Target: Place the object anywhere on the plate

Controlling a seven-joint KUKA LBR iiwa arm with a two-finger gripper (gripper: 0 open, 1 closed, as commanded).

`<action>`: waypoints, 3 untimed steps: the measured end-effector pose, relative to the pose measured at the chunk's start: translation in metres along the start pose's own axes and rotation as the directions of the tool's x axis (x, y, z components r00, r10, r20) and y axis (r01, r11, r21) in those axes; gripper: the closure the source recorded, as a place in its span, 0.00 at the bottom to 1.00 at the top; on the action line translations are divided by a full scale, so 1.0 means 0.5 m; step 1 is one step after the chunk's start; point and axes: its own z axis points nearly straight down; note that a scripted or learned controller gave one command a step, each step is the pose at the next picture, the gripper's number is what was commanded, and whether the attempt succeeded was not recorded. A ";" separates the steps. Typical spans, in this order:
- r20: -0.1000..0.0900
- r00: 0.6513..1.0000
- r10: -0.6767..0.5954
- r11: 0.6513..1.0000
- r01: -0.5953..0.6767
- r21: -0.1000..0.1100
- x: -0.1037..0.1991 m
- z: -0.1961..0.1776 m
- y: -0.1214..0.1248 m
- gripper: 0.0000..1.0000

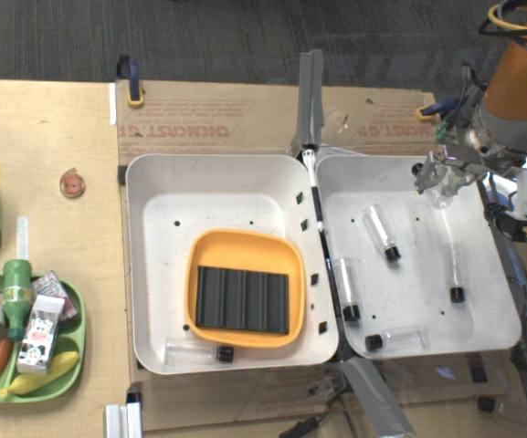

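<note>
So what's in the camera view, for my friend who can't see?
The robot arm reaches over the right bin, where four clear tubes lie. In the left bin an orange plate holds a black ridged block, with a fifth tube beside it.

Arm (516, 89): orange band over grey wrist | yellow cable looped on top | gripper (442, 176): bare metal

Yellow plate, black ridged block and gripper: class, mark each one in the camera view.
yellow plate (245, 242): camera view, bare far rim.
black ridged block (242, 298): camera view, middle of its top.
gripper (438, 177): camera view, at its tip.
</note>
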 end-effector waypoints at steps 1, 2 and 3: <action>-0.002 0.999 -0.054 0.999 0.054 0.000 0.068 0.185 -0.094 1.00; 0.000 0.975 -0.224 0.975 0.224 -0.002 0.208 0.000 0.014 1.00; -0.001 0.953 -0.302 0.953 0.302 0.000 0.212 0.001 -0.086 1.00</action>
